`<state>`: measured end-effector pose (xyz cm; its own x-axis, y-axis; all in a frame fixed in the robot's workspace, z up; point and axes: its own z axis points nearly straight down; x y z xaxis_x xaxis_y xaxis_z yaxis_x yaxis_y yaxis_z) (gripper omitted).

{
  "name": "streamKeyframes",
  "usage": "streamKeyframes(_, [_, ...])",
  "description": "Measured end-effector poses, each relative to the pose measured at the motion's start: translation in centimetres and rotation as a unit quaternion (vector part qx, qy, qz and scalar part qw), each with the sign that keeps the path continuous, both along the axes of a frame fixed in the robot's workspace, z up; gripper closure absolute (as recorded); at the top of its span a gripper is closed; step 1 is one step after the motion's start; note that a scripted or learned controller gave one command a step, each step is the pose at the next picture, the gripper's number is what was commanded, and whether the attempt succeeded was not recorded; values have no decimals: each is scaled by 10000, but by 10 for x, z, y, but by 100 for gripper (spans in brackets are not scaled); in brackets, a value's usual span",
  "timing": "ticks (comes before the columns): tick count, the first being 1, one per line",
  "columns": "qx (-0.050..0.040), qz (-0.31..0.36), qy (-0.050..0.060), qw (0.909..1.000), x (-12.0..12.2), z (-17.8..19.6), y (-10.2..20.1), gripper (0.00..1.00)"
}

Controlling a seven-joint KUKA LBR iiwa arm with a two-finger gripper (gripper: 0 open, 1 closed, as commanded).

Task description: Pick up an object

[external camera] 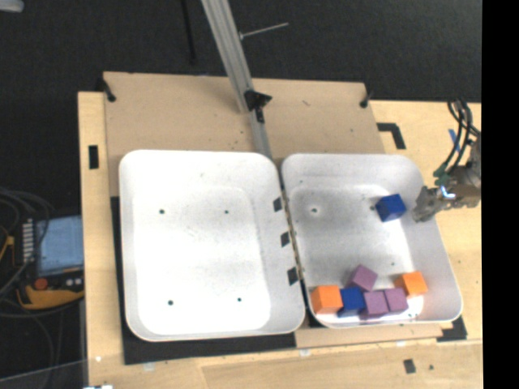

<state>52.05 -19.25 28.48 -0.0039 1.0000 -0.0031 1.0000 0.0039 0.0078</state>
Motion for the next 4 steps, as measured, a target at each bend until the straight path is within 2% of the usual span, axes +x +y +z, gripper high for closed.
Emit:
streamKeyframes(1, [17, 19, 32, 10000, 15, -9, 59, 100])
streamKeyframes(2, [17, 12, 37, 10000, 19, -23, 106, 100])
streamKeyframes(4, [13, 11, 34, 10000, 52, -37, 197, 100])
